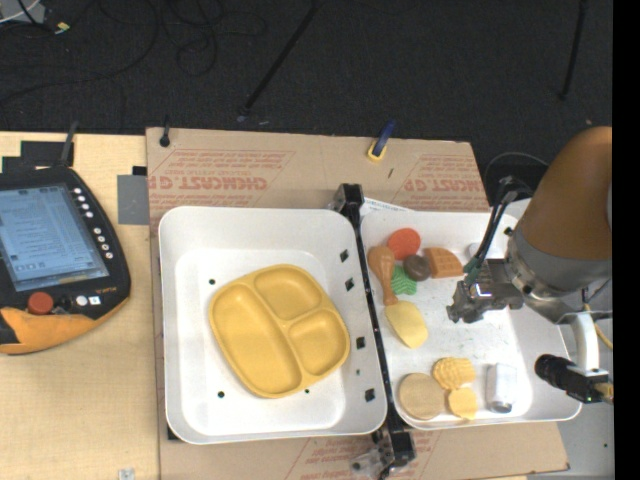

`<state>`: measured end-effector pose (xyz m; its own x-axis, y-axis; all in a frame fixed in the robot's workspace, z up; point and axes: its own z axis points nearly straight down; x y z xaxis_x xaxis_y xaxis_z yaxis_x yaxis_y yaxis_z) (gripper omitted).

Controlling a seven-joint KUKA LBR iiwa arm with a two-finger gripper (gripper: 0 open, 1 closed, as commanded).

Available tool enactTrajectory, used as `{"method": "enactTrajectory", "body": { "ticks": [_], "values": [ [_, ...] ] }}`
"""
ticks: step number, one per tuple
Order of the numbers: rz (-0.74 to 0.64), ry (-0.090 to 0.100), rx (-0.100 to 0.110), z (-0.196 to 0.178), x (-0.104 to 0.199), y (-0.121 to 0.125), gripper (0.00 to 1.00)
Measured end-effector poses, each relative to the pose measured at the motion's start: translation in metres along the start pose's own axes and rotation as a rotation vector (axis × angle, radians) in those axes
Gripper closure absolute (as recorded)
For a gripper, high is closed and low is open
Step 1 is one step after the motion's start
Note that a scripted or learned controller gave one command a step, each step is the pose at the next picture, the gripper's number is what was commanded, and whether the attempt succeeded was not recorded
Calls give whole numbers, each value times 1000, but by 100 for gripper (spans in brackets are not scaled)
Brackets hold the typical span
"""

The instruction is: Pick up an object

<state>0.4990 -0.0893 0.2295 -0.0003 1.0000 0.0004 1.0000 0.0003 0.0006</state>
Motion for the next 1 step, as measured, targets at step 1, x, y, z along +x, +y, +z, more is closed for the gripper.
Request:
{"method": "enactTrajectory", "body": {
  "ticks": [1],
  "values": [
    [-3,1,2,4,33,29,100]
  ]
}}
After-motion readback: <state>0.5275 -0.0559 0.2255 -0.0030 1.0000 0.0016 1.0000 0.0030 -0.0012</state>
